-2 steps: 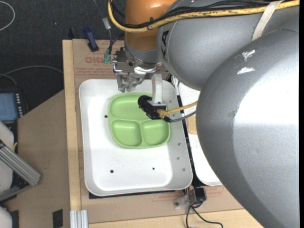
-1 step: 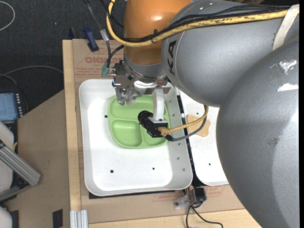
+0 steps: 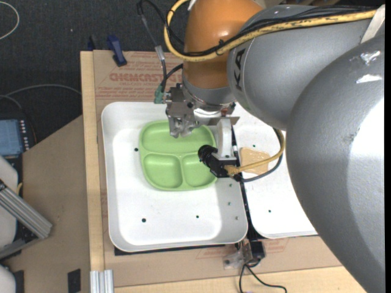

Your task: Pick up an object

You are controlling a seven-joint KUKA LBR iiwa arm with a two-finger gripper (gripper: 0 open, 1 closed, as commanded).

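— Where is the green divided plate?

— It lies flat in the left white bin, towards that bin's far right part, with its right edge near the wall shared with the right white bin. It is a light green tray with three compartments: one large at the far side and two smaller ones nearer the camera.

— And the arm?

— The grey arm comes in from the right, its orange band above the wrist. The gripper points down over the far edge of the plate, at the large compartment.

— Are the jaws spread or pinching the plate?

— I cannot tell. The wrist body covers them from this slant, and whether they touch the plate's rim is hidden as well.

— Anything else in the bins?

— A tan, flat object lies at the near left corner of the right bin, just beside the dividing wall; a black cable fitting partly overlaps it. Both bins sit on a brown cardboard sheet on the worktop.
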